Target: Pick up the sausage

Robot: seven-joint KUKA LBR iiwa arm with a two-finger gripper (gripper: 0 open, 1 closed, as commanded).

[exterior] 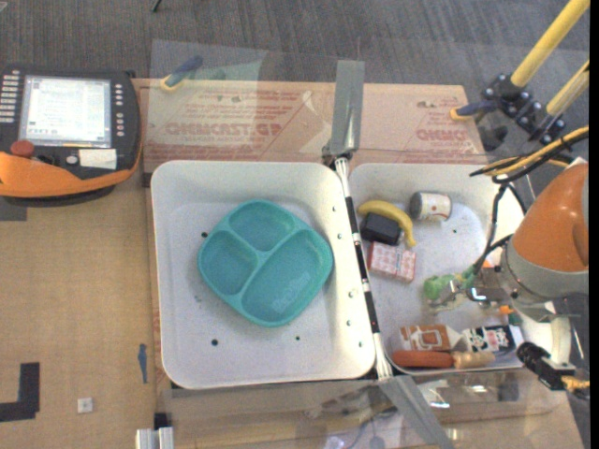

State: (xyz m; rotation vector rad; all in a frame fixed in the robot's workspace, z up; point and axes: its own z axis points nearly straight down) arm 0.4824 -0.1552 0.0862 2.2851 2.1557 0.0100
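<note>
The sausage point(421, 359) is a red-orange stick lying flat along the front wall of the right bin point(468, 241). Its right end meets a tan stick-shaped item point(473, 358). My gripper point(461, 290) reaches in from the right and hangs over the middle of the right bin. It is beside a small green toy point(436, 286) and well behind the sausage. Nothing from the bin visibly rides in it. The orange band of the arm point(560, 227) fills the right side of the view.
The right bin also holds a banana point(391, 215), a black block point(379, 228), a small can point(430, 205), a pink box point(393, 263) and two small cartons point(430, 336) point(491, 340) just behind the sausage. A teal divided plate point(267, 262) sits in the left bin point(178, 251).
</note>
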